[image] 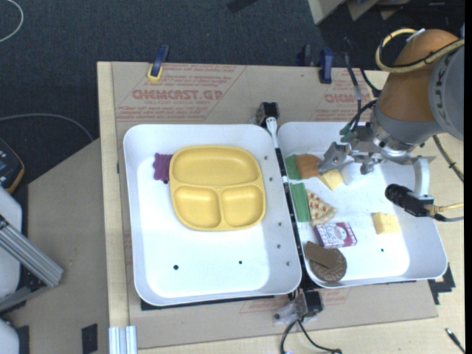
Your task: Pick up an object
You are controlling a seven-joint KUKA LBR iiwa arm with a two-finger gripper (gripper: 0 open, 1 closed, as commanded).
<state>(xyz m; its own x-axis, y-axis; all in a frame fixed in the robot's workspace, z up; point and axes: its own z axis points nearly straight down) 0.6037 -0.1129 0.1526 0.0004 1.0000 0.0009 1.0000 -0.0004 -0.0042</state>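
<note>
The purple thing (161, 167) is half tucked under the yellow divided plate (217, 185) at its 9 o'clock. The arm (424, 80) gets cut off at the frame's 3 o'clock edge.

Tray (217, 185) in left bin (147, 220)

Both white bins (140, 198) look like smooth, slightly glossy plastic. The yellow divided plate (217, 185) is matt plastic. The bench (118, 109) top looks like printed brown cardboard or paper-faced board. The arm's orange band (413, 72) shines glossy; the floor (74, 21) is dark, rough carpet.
</note>
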